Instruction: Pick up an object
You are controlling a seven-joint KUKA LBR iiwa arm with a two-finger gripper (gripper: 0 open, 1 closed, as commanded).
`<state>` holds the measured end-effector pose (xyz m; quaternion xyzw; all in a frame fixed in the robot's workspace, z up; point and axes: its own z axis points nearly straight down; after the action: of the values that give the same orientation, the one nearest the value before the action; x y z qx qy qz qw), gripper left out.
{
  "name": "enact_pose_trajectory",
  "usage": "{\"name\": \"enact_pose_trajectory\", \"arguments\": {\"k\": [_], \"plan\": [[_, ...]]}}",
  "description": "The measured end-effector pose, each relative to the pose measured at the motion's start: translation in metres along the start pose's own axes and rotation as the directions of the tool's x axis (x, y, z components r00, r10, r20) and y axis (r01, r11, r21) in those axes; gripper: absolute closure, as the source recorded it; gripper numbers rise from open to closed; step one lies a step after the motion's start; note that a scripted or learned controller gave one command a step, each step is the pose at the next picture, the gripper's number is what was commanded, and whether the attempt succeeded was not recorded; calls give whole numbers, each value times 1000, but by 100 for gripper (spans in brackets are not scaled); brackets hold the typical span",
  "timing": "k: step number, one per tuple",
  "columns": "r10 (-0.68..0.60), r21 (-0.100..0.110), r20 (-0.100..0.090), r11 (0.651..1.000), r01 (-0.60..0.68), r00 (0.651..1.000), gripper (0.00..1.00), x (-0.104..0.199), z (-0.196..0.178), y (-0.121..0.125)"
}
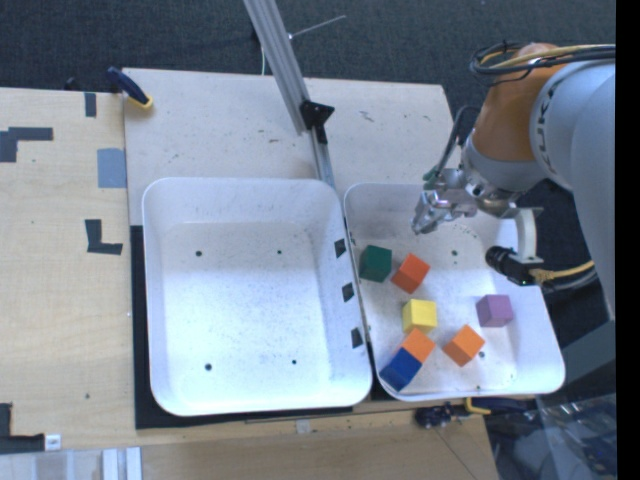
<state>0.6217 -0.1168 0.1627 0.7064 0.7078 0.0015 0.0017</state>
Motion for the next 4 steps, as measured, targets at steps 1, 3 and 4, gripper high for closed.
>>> {"name": "enact_pose_trajectory", "arguments": {"k": [1,3,4], "plan": [[0,1,0,1000,0,1000,100,0,-41,1],[-6,7,-3,1000,6,1000,100,118,-38,-19],[-5,4,-2,1000,5,1000,100,167,-58,-30]]}}
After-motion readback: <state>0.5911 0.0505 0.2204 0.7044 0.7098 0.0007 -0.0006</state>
